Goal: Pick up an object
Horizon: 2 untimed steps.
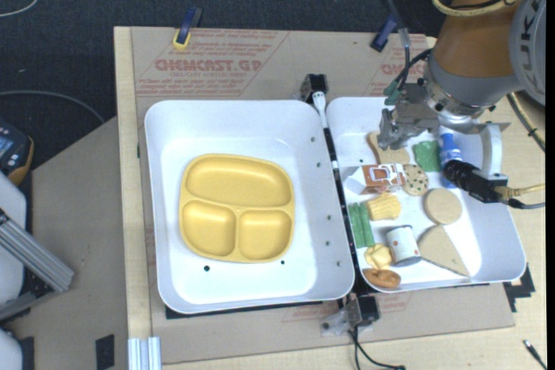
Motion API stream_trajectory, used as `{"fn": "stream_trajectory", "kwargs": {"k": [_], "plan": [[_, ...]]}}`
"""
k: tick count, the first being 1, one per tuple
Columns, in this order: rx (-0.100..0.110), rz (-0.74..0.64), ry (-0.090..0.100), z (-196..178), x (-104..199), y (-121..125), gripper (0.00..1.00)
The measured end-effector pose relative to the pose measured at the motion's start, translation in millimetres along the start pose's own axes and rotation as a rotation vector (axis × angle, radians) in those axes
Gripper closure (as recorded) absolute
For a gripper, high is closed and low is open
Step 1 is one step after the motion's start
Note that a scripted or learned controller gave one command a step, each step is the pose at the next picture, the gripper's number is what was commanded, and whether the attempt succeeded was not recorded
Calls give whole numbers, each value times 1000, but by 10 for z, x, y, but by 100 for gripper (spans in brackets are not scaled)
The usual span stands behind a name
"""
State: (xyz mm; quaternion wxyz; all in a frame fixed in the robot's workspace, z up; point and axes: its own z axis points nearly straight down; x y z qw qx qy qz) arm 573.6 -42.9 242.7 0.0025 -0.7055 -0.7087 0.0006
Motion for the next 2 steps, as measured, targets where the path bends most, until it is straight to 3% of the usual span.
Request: {"fn": "stream_trajectory", "kwargs": {"k": [2], "plan": [[2, 2, -1, 212, 754, -590, 100]]}}
